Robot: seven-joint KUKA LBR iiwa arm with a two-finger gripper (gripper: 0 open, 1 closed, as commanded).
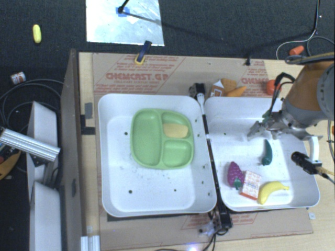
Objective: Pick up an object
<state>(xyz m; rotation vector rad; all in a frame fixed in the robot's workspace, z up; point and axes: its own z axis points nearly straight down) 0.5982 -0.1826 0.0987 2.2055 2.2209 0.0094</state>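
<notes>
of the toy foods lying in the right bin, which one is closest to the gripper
The dark green toy pepper, lying just below the gripper. The purple grape bunch, small red-and-white box and yellow banana sit farther toward the bin's front.

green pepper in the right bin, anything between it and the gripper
Nothing visible is in the way. The gripper hangs over the right bin, just above the green pepper, with bare bin floor between them. The grapes, small box and banana lie further toward the bin's near edge.

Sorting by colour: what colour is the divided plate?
Light green plate, clear in the camera view.
</notes>
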